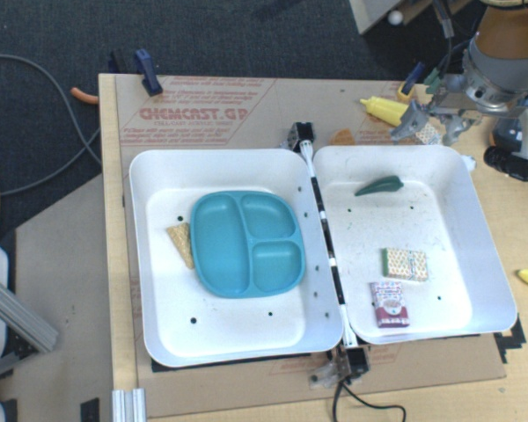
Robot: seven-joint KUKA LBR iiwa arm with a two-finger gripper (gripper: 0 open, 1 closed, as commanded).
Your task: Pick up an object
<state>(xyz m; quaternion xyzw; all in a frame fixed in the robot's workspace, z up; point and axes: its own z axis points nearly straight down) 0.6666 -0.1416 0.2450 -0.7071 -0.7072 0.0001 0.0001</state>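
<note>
My gripper (431,128) hangs over the back rim of the right bin (458,236), at its far right corner, under the grey wrist with the orange band. A small pale, speckled patch shows at the gripper; I cannot make out what it is. In the right bin lie a dark green pepper-shaped object (378,185) near the back, a green and yellow patterned packet (406,264) and a red and white packet (388,304) toward the front. The left bin (158,192) holds a teal divided plate (248,242) with a tan cracker-like piece (181,243) tucked at its left edge.
A yellow object (383,108) lies on the cardboard behind the right bin, just left of the gripper. A blue clamp (147,71) stands at the board's back left corner. Black clips join the bins along the middle seam (321,236).
</note>
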